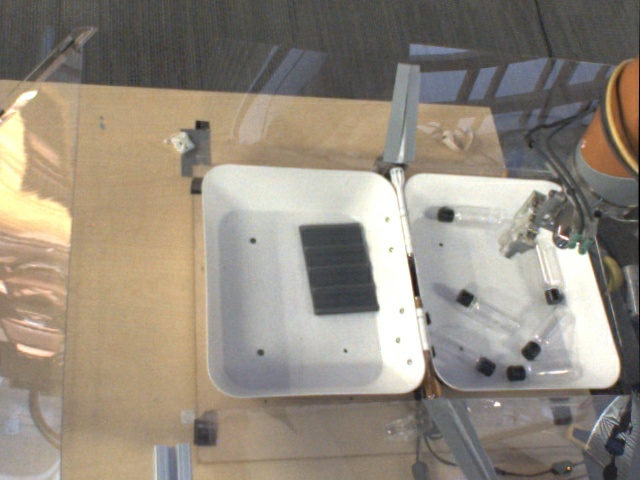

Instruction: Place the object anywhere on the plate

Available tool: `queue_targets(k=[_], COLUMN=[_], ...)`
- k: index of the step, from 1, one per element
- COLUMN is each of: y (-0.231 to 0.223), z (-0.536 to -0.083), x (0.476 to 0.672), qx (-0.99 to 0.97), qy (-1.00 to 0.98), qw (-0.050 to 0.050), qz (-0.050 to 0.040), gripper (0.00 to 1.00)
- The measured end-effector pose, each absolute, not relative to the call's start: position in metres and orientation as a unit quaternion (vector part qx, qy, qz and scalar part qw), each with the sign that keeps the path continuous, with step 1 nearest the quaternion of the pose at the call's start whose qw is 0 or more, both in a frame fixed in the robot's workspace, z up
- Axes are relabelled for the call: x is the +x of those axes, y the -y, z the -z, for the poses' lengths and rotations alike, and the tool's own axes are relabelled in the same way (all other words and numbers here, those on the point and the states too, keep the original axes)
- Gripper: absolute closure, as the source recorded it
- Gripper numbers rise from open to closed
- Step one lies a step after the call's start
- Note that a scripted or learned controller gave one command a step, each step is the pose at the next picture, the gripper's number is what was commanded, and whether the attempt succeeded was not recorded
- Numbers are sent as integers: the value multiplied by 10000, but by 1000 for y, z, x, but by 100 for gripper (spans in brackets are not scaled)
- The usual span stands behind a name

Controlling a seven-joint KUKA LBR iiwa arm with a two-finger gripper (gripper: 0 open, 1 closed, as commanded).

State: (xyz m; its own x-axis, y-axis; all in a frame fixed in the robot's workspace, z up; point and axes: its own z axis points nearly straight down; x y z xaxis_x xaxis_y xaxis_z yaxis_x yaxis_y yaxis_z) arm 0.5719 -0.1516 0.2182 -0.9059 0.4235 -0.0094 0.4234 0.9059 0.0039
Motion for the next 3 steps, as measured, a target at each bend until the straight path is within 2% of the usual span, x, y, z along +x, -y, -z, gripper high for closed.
queue_targets(k=[1,2,3], y=[117,77,53], z=[-211,-187,-229], x=[578,595,613], qx=[2082,839,348], qy=[-9781,-9965,-9994], qw=[51,45,56], qz=[-8,-7,-6], gripper=[100,100,100])
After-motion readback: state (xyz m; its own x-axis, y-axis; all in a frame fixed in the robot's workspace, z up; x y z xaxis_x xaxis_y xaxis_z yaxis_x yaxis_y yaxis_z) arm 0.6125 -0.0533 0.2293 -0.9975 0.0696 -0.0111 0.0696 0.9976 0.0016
